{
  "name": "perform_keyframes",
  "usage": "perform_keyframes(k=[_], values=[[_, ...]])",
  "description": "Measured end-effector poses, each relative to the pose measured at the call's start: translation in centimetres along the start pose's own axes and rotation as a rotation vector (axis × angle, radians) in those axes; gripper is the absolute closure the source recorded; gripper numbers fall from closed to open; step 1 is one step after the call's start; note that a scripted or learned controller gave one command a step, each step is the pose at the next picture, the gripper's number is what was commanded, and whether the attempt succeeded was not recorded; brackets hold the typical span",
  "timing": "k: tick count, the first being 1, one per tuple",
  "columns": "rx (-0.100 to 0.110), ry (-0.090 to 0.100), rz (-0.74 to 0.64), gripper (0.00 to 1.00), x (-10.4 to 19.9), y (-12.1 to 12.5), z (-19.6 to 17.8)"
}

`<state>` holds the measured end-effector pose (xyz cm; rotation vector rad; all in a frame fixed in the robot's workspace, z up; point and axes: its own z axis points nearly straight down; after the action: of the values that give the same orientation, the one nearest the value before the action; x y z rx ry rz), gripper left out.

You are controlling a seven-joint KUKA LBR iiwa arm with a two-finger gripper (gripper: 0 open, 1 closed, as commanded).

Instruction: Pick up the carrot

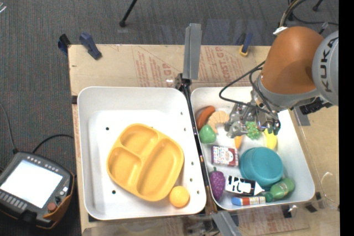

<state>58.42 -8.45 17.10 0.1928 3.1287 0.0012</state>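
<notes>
Two shallow white bins sit side by side on the desk, the left bin [88,119] holding a yellow divided plate [145,161] with an orange ball [179,197] just beside its near right corner, the right bin [301,157] crowded with toy food. Readable writing is scarce: the arm [293,61] shows part of its maker's name, "KU", on the grey shell at the right edge of the view, and the cardboard sheet [149,66] across the desk's far side carries red print too broken to read. A small red-and-white carton [224,156] and a black-and-white box [241,185] in the right bin have labels, but their lettering is too small to make out. The tool [248,125] hangs low over the far middle of the right bin, above a green bunch of grapes [253,130]; whether its fingers are apart or together cannot be told. The carrot [238,141] shows as a small orange tip just below the tool on its near side, between the carton and a teal bowl [261,166], and it is not seen between the fingers. A green pepper [208,133] and a red sausage [204,115] lie toward the bin's far left corner, a purple eggplant [217,183] near its left wall.
</notes>
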Motion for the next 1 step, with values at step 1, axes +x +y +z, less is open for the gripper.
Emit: perform_keyframes(k=[1], values=[[0.000, -0.005, -0.074, 1.00, 9.29, -3.40, 7.39]])
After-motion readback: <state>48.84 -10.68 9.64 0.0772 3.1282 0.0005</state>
